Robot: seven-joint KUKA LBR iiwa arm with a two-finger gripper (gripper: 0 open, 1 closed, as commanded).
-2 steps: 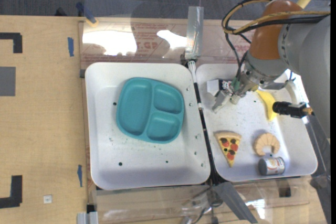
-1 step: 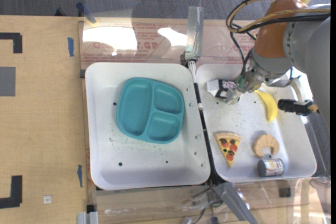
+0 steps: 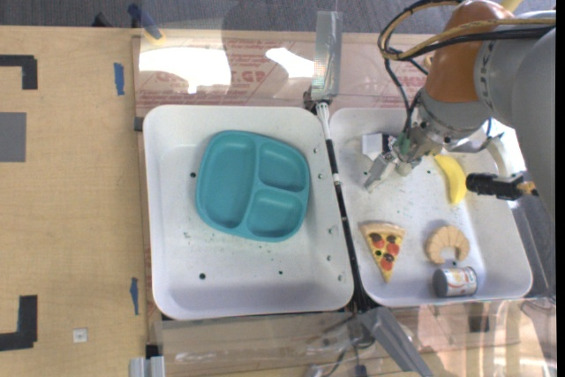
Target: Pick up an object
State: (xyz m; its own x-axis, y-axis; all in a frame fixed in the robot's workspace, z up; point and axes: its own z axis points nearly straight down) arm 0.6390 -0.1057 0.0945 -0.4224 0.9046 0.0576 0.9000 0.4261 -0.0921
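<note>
White bins sit side by side: my left bin (image 3: 168, 216) holds a teal divided plate (image 3: 252, 185); the right bin (image 3: 508, 260) holds a pizza slice (image 3: 384, 248), croissant (image 3: 448, 243), can (image 3: 455, 281) and banana (image 3: 453, 177). My gripper (image 3: 381, 169) hovers in the right bin's upper left, fingers slightly apart, holding nothing.

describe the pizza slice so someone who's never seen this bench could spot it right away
Look at the right white bin, the one the arm reaches into. Along its near edge lie three small things; the pizza slice is the leftmost, beside the divider between the bins. It is the flat orange triangle with red dots, unlike the curled croissant and the small can.
</note>
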